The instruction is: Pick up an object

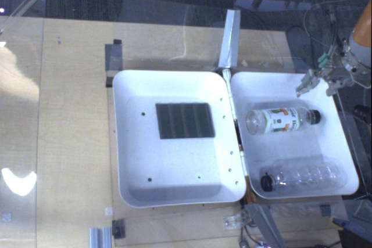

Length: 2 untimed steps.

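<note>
arm: enters from right, upper edge | pincer (320,84): fingers spread, nothing between them

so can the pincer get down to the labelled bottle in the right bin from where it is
Probably yes. The pincer hangs open over the right bin's far corner, and the labelled bottle lies on its side just below with nothing on top; the clear bottle lies apart, nearer the front wall.

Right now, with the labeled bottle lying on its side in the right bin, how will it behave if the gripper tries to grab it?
The labeled bottle lies on its side, so a nudge would probably roll it. Its clear, smooth body looks slippery and likely light. It seems rigid enough to hold its shape.
</note>
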Each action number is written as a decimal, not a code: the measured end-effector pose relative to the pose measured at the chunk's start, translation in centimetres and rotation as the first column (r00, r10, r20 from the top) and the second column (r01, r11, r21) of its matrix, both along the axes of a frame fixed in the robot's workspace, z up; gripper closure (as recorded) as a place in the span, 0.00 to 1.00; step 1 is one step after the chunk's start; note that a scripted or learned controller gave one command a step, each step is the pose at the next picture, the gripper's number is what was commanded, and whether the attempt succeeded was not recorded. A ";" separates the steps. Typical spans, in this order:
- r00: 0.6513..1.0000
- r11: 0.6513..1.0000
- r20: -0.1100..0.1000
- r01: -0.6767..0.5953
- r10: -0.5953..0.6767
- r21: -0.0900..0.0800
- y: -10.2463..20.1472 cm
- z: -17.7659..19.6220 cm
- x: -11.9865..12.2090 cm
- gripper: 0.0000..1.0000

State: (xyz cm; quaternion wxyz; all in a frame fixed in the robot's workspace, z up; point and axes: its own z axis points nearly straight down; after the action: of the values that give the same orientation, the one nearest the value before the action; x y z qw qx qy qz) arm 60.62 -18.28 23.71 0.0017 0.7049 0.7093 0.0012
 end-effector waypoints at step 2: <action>0.955 0.955 0.006 -0.295 0.295 -0.003 -0.5 -14.9 0.3 0.00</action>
State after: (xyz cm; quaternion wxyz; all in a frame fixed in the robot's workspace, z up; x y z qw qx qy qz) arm 60.92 -18.74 8.84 0.0045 0.5912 0.8065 0.0027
